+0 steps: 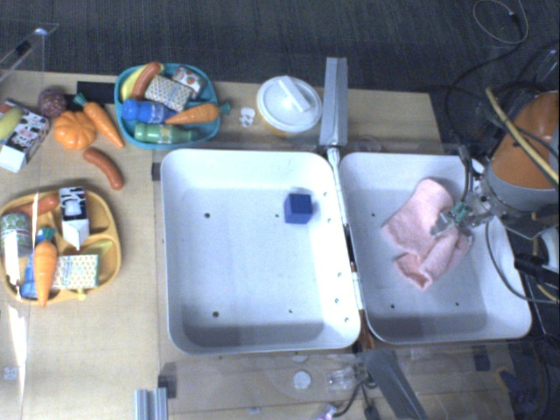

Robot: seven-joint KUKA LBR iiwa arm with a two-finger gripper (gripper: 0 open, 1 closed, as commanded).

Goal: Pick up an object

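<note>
A crumpled pink cloth (424, 233) lies in the right bin (437, 318), toward its right side. My gripper (455, 219) hangs low at the cloth's right edge, touching or just above the fabric. A small blue cube (299, 206) rests in the left bin (236, 313), near its upper right. The arm with its orange band (529, 151) comes in from the right, over the right bin's rim.
A blue bowl of toy food (166, 105) and a white lidded container (290, 103) stand behind the left bin. A yellow plate of toy food (61, 245) and loose toy vegetables (87, 129) lie at the left. Cables run along the right.
</note>
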